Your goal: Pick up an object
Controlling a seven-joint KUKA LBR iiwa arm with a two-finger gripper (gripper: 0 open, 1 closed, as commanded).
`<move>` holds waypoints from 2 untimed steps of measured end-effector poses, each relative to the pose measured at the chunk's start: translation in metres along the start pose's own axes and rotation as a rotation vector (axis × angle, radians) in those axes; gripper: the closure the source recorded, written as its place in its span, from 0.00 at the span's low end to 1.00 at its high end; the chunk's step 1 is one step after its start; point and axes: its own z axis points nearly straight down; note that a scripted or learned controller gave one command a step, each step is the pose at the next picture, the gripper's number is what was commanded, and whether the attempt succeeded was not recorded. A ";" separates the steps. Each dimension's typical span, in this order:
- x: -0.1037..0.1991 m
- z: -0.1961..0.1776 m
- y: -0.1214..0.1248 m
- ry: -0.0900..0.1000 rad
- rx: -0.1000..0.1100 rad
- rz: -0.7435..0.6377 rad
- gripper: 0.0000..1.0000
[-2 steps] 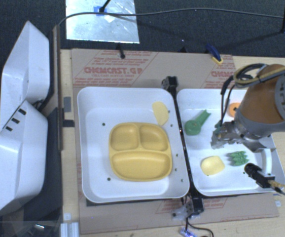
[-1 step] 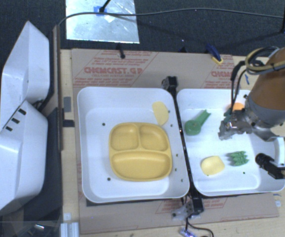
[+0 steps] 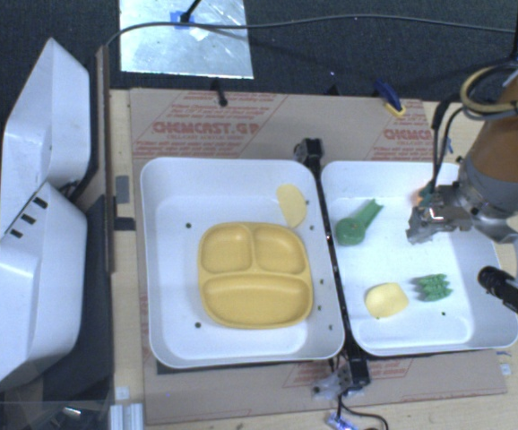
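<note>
The right bin (image 3: 474, 325) holds three pieces: a green scoop-shaped object (image 3: 358, 223) at its upper left, a small dark green leafy object (image 3: 432, 287) at the lower right, and a pale yellow rounded object (image 3: 385, 300) near the front. My gripper (image 3: 429, 222) hangs over the right side of this bin, above and slightly behind the leafy object, to the right of the green scoop. Nothing shows between its fingers.
The left bin (image 3: 174, 330) holds a yellow three-compartment plate (image 3: 254, 271) and a pale yellow slice (image 3: 292, 204) near its upper right corner. A black clamp (image 3: 311, 150) sits between the bins at the back. Cables and a metal sheet (image 3: 185, 25) lie behind the bench.
</note>
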 end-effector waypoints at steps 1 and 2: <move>0.050 0.013 0.022 0.001 0.004 -0.004 1.00; 0.097 0.005 0.048 0.001 0.002 -0.004 1.00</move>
